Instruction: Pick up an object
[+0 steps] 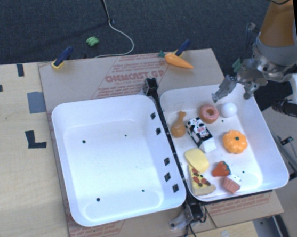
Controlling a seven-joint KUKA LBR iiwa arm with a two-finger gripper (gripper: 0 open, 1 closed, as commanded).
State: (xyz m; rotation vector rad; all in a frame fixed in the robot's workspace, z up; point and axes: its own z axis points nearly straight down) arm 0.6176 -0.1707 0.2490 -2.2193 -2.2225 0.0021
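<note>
The right bin (267,143) holds several toy foods. A pink donut (209,113) and a white ball (228,109) lie near its far edge. An orange pumpkin (235,141) sits at the right. A tan drumstick (179,125) and a black-and-white toy (198,129) lie at the left. A yellow wedge (197,161), a pizza slice (200,181) and a red piece (221,169) are near the front. My gripper (231,96) hangs over the bin's far right corner, just above the white ball. Its fingers are spread open with nothing between them.
The left bin (66,152) stands beside the right one, with a black divider strip (163,140) between them. On the cardboard behind the bins lie a toy carrot (178,60), a blue-and-yellow clip (61,57), a green item (92,41) and a thin cable (122,35).
</note>
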